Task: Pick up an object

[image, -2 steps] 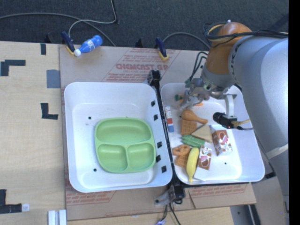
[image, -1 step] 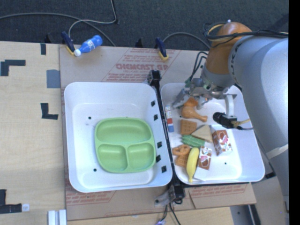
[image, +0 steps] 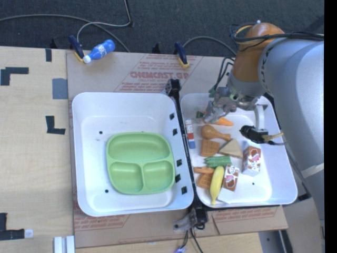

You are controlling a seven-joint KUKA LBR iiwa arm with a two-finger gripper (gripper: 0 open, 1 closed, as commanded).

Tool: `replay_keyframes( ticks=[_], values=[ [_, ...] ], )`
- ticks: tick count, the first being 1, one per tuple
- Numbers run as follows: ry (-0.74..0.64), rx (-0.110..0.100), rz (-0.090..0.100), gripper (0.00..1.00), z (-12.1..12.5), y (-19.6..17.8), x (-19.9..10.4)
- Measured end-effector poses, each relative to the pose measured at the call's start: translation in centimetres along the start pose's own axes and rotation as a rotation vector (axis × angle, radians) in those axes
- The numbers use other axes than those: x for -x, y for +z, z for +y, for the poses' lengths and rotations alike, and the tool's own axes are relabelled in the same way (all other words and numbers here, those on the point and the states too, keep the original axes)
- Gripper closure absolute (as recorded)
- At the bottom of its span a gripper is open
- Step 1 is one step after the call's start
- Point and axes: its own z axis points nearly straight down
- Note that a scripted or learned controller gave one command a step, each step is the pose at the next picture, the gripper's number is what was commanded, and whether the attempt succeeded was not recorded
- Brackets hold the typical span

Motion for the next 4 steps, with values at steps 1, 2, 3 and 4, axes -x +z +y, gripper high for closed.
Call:
replay_keyframes(
  ticks=[1,2,3,4],
  values=[
    [0.0,0.0,0.0,0.0,0.0,0.0,0.0],
    [0.007,0.018,-0.001,0.0,0.4,2.7,1.9],
    [0.005,0.037,-0.007,0.0,-2.7,2.6,0.2],
    [0.005,0.032,-0.005,0.0,-0.5,2.6,0.5]
  ],
)
